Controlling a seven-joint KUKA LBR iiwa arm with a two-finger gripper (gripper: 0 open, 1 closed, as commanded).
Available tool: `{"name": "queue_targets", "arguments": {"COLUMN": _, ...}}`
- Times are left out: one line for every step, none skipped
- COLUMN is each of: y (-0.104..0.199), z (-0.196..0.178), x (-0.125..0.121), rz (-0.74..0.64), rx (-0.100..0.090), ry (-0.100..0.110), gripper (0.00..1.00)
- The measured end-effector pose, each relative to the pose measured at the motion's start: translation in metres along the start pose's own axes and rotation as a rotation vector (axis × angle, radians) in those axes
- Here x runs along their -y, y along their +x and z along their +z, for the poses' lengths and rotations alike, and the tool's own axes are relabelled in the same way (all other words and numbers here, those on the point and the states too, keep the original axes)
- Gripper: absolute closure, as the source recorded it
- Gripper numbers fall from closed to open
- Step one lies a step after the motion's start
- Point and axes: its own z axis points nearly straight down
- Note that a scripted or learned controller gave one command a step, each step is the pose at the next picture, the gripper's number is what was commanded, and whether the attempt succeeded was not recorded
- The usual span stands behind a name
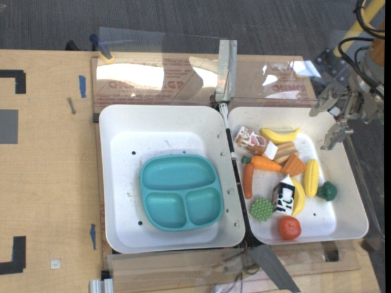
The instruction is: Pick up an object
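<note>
Floor: dark grey carpet beyond the bench.
Bench: light wooden top, black corner markings, blue tape strips.
Panel: clear plastic sheet behind the bins, bright glare.

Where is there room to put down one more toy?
The left bin has bare white floor all around the teal tray, widest above it. The tray's three compartments are bare too. The right bin is crowded in the middle; bare strips lie along its right edge, past the broccoli, and beside the tomato.
</note>
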Motion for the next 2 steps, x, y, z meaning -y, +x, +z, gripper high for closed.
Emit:
{"name": "queue_targets", "arguments": {"y": -0.006, "z": 0.146, "x": -0.056, "rz": -0.190, "rx": 0.021, "ry": 0.007, "gripper": 0.00}}
{"name": "queue_targets", "arguments": {"y": 0.030, "z": 0.166, "x": -0.057, "rz": -0.159, "rx": 0.001, "ry": -0.001, "gripper": 0.00}}
